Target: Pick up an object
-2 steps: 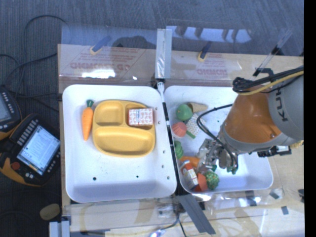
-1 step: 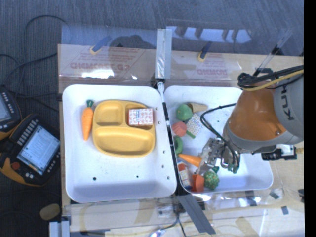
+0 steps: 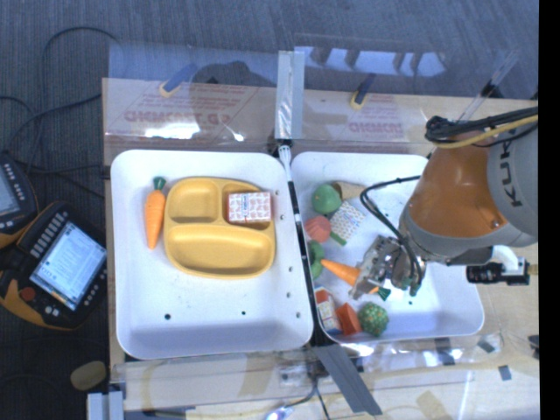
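We are seeing a toy carrot lying in the left bin beside a yellow tray. In the right bin, the gripper is hanging over a second carrot. We cannot tell how its grasping part is standing.

A robotics lab bench, seen from above.

A grey industrial arm with an orange band is reaching over two white bins that are sitting side by side on a taped-down cardboard sheet, with clear plastic panels standing behind them. Toy food is lying in the bins, among it a plastic carrot beside a yellow divided tray. Handheld control pendants with lit screens are resting on grey carpet, black cables trailing around them.
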`<state>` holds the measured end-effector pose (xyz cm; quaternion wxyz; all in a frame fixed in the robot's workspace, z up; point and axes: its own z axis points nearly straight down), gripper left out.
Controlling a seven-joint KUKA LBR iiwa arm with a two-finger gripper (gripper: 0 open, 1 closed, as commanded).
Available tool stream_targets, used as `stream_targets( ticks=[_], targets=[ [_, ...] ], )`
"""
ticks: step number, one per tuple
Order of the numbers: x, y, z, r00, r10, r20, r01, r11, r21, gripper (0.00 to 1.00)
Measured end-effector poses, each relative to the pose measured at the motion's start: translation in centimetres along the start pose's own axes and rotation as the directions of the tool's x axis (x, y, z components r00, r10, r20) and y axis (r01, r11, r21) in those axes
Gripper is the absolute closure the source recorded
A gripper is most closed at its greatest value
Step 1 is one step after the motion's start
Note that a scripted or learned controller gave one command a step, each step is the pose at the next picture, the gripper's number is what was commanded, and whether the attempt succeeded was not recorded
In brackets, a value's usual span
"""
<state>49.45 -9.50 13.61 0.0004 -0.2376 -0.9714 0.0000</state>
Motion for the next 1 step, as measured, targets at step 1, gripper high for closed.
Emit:
stream_targets(
  ticks=[1],
  targets=[
    [3.84,6.6,-6.1,0.996,0.093,0.001,-0.093,0.996,0.0,1.0]
  ],
)
